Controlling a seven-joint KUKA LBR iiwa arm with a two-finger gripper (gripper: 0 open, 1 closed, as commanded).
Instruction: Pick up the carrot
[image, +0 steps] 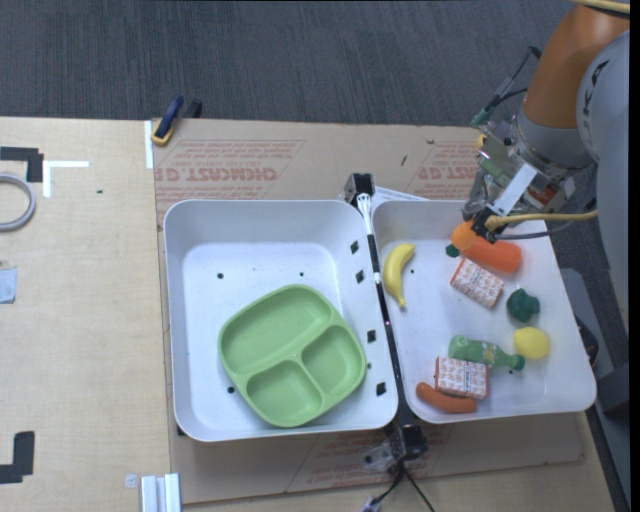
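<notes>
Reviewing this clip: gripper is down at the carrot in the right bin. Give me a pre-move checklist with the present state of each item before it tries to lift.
1. Carrot lies in the right bin, near its far edge: ok.
2. Gripper is over the carrot's left end, not its middle: not ok.
3. Carrot between the fingers: cannot tell, the fingertips blur into the carrot.
4. Room around the carrot: the red and white carton sits right against its near side: not ok.
5. Banana lies apart from the carrot, to its left: ok.
6. Yellow cable crosses just above the carrot's right end: cannot tell whether it would snag.
</notes>
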